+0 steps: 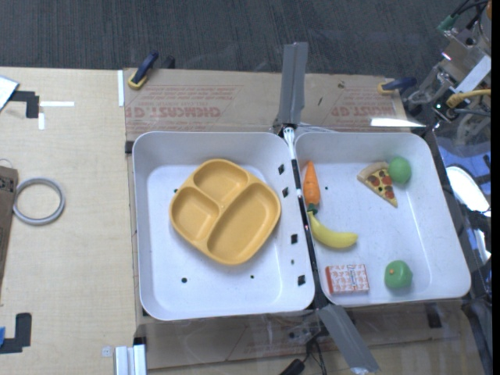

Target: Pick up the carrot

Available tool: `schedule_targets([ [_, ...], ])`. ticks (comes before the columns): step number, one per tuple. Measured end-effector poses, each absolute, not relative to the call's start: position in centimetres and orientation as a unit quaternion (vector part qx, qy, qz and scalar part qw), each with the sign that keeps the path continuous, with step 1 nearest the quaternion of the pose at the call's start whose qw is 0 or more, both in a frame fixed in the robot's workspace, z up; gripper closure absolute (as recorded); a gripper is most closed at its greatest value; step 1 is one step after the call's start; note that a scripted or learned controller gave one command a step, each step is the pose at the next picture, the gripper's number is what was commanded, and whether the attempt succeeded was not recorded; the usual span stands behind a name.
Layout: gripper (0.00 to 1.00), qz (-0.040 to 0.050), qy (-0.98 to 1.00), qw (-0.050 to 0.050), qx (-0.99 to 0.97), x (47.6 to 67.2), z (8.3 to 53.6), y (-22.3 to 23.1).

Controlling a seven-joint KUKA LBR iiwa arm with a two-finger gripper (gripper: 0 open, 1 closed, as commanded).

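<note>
The slim orange carrot (311,183) lies along the right white bin's (437,233) left wall, touching the yellow banana (331,235); the tool's state cannot be told.

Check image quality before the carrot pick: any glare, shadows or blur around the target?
Camera view: lighting even and soft, with faint shadows under the carrot and the banana; no glare on the right bin, whose white floor gives the carrot strong contrast; a bright blown-out patch sits outside that bin's right rim; the carrot's edges are slightly soft, though its outline stays readable; the arm hardware at upper right looks cluttered and less sharp.
</note>
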State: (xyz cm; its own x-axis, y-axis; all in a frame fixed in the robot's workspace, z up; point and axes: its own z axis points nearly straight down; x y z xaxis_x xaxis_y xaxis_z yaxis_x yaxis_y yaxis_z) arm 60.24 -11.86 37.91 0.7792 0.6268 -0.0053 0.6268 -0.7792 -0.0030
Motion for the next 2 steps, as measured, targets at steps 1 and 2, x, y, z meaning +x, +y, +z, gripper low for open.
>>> schedule_targets([
  [1,0.0,0.0033,-0.238,0.001,-0.971,52.3,26.1,-14.7],
  [2,0.0,0.003,-0.183,0.001,-0.983,47.9,19.0,-9.6],
])
